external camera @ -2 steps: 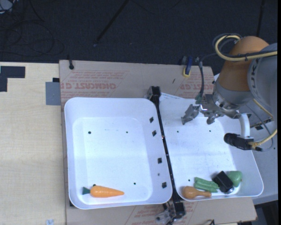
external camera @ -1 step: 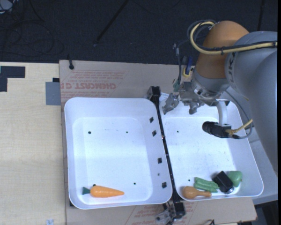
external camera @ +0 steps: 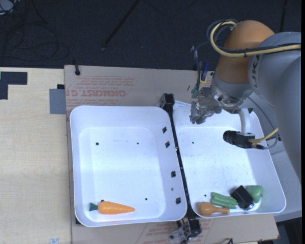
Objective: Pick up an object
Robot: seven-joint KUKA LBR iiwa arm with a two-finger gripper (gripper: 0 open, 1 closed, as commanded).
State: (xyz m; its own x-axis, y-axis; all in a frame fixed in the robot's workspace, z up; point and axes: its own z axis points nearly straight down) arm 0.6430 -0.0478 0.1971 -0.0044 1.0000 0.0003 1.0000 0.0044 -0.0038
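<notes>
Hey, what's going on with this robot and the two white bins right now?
A grey arm with an orange band reaches in from the right, its pincer up over the far end of the right bin, with nothing seen in it. The things it could pick lie at the near end: a green toy, a black block and a tan pear-shaped piece, bunched together. A toy carrot lies in the left bin.
</notes>
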